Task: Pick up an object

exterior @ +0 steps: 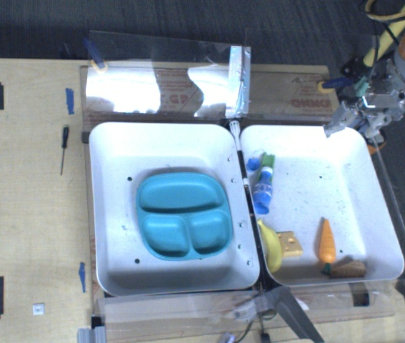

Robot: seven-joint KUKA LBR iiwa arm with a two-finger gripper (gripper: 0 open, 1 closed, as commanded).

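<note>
My gripper [353,131] hangs over the far right corner of the right bin [373,191], open, with nothing between its fingers. Down in that bin, a blue bottle [262,186] with a green end lies along the left wall. A yellow banana [270,246] and a tan block [290,244] lie at the front left. Toward the front right, an orange carrot [326,240] stands over a brown piece [347,268]. All of these lie well below and to the left of the gripper.
The left bin [109,191] holds a blue divided plate [184,213]. A clear plastic sheet and cardboard stand behind the bins. Cables and a yellow hose hang at the arm's upper right.
</note>
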